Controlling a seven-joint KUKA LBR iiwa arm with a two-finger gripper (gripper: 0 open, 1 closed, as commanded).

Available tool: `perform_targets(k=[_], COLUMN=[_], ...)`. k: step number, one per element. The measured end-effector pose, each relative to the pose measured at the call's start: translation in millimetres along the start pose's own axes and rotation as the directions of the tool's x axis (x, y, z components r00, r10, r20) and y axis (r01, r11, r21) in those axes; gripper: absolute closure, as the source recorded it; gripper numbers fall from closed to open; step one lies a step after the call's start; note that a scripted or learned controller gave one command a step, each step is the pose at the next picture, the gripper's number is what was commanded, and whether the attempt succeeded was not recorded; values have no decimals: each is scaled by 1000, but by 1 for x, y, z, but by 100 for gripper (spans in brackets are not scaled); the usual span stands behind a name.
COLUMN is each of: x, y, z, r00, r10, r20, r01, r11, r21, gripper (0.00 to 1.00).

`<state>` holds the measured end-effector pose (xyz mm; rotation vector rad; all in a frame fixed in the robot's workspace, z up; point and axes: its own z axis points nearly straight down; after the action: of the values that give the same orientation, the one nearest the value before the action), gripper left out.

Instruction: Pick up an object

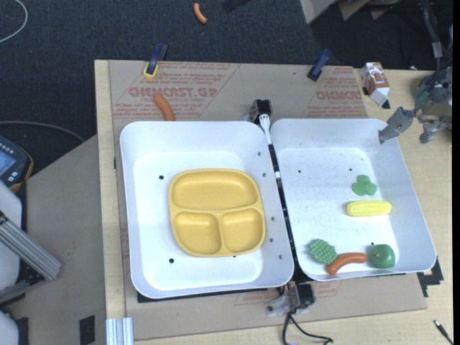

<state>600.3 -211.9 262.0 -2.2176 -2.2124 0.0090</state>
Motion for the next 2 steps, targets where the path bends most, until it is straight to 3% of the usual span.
perform_targets(k=[1, 2], x=[0, 4], y=[2, 3], z=[-6, 37], r00=[1000, 1000], r10=[-2, -3], r20=[3, 1], r01=[2, 3], r11=[1000, 1000], r21=[-10, -5], gripper=[0, 0])
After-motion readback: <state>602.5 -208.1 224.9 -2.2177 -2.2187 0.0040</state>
